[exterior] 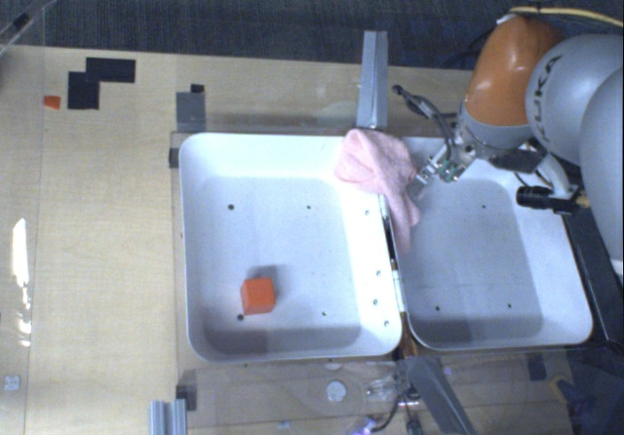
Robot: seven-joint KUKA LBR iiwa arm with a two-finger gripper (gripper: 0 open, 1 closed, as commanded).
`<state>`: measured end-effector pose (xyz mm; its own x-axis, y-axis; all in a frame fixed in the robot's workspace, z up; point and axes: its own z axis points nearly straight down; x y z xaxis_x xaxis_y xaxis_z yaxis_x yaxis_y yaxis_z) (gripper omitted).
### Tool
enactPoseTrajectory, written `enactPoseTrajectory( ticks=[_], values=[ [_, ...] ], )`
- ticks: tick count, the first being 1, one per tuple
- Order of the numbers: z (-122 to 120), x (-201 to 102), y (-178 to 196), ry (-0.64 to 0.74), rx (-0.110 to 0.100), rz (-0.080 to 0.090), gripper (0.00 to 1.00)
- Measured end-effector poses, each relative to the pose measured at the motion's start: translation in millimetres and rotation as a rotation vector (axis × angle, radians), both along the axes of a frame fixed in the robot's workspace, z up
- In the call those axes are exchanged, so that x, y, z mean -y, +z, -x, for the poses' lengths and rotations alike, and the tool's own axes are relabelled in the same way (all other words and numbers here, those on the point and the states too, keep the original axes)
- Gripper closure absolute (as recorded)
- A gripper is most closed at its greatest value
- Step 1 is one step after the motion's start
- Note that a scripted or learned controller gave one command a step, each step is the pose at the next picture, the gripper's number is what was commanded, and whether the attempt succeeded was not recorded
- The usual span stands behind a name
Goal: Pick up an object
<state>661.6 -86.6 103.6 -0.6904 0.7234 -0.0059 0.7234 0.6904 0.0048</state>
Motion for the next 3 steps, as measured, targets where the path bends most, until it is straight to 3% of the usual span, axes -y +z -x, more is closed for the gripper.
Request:
enactPoseTrajectory(
  ticks=[2,3],
  values=[
    [0,0,0,0.000,0.000,0.000,0.00],
    [9,-20,85,0.138,0.007,0.001,0.00]
  ],
)
